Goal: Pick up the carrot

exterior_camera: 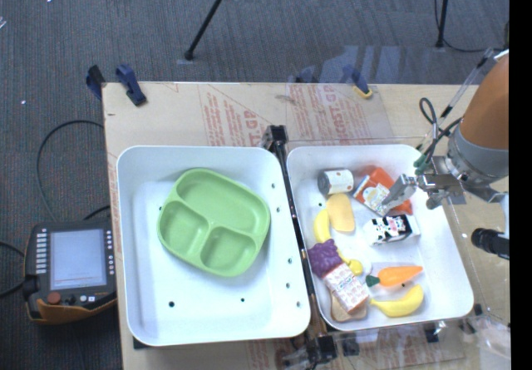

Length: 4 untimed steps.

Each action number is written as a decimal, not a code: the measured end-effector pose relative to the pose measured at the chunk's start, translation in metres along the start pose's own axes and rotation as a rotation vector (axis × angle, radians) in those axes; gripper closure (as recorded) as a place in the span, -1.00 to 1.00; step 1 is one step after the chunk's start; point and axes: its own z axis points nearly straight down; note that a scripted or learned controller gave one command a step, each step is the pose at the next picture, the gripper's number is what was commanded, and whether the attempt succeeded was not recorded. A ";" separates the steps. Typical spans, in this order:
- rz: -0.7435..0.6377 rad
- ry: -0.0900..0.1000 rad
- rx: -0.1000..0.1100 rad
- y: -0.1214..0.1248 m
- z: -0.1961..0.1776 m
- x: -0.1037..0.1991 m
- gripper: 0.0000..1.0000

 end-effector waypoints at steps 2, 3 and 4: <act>0.190 0.002 0.003 -0.086 0.123 0.002 -1.00; -0.170 -0.001 -0.003 -0.085 0.121 -0.030 -1.00; -0.156 0.003 -0.002 -0.086 0.113 -0.031 1.00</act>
